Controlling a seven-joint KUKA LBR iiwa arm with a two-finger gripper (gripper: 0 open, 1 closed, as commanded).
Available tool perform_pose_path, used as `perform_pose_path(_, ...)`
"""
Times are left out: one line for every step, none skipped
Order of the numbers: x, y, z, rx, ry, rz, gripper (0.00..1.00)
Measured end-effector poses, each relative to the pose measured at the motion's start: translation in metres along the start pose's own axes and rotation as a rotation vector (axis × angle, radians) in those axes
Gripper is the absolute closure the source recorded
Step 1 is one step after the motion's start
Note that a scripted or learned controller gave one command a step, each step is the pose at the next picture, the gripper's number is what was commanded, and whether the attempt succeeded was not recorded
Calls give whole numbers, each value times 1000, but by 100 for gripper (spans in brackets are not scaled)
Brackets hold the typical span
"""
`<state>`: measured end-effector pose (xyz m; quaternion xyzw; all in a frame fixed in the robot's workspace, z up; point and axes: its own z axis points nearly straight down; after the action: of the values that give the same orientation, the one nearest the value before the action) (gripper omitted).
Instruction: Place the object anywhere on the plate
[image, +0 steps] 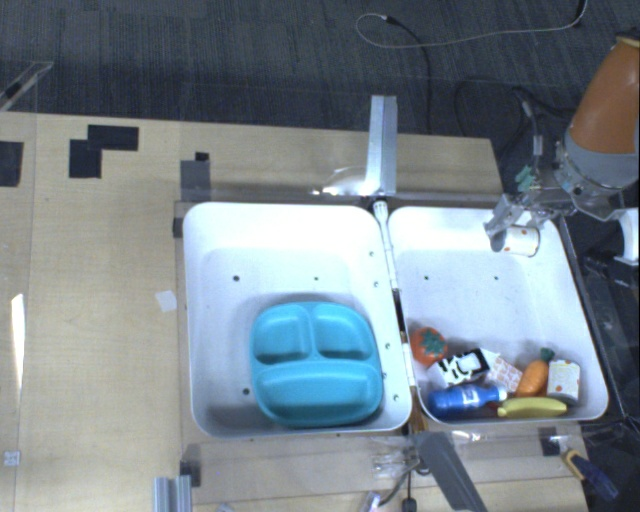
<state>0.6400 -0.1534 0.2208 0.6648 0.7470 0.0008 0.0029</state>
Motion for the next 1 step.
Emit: perform_pose_path(-41, 26, -87, -4, -2, -124, 100)
